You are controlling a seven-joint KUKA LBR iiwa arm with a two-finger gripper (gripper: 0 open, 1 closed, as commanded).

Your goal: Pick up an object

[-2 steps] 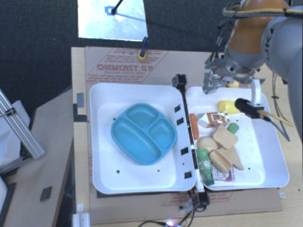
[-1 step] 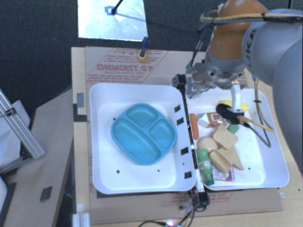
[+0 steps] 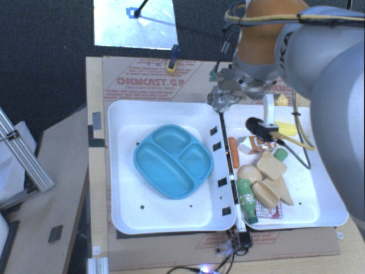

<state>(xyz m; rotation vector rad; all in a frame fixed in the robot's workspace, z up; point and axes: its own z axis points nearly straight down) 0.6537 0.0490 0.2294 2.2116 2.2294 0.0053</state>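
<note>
Bench seen from my remote station. Nearest the camera, to the lower right of the blue divided plate, a green bottle lies lengthwise along the wall between the two bins, with a printed card just beside it. Next back, further right of the plate, tan bread-like slices lie bunched and touching one another, with a small green piece at their far edge. An orange stick lies along the same wall, just right of the plate's far corner.

The plate itself lies flat in the middle of the left bin. Every candidate for picking lies in the right bin. Beyond the plate's far right corner, the claw hangs over the far end of the dividing wall, apart from every object. I cannot tell how far open it is, and I see nothing in its hold. Behind the plate, a cardboard sheet printed CHEMCAST GP bears a yellow-and-blue clip.
</note>
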